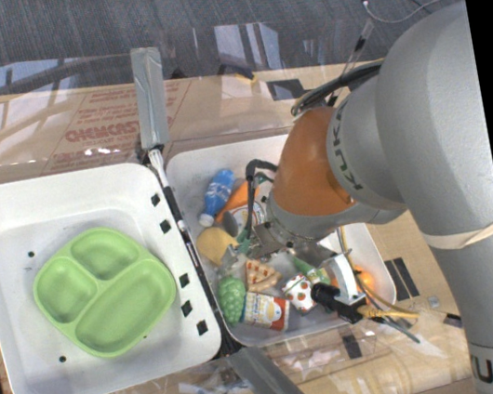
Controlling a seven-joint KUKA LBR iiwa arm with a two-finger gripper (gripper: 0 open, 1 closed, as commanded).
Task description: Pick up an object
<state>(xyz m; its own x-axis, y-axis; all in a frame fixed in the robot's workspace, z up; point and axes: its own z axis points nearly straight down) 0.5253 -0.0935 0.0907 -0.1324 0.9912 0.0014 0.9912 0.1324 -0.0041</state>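
Two shallow white bins sit side by side on the tabletop, over flattened cardboard (74, 127). The left bin (6, 281) holds a green divided plate (104, 290), lying flat toward that bin's near-left part. The right bin (187, 169) holds a heap of small objects: a blue-capped bottle (218, 191) near its far-left corner, a yellow rounded item (216, 244) by its left wall, a green bumpy item (233, 299) and a red-and-white packet (265, 312) toward its near-left corner, and a pizza-slice toy (261, 274) between them. The grey arm with its orange band (314, 179) reaches down over the right bin's middle. The arm covers the gripper, so whether the fingers are spread or closed, or hold anything, cannot be told.
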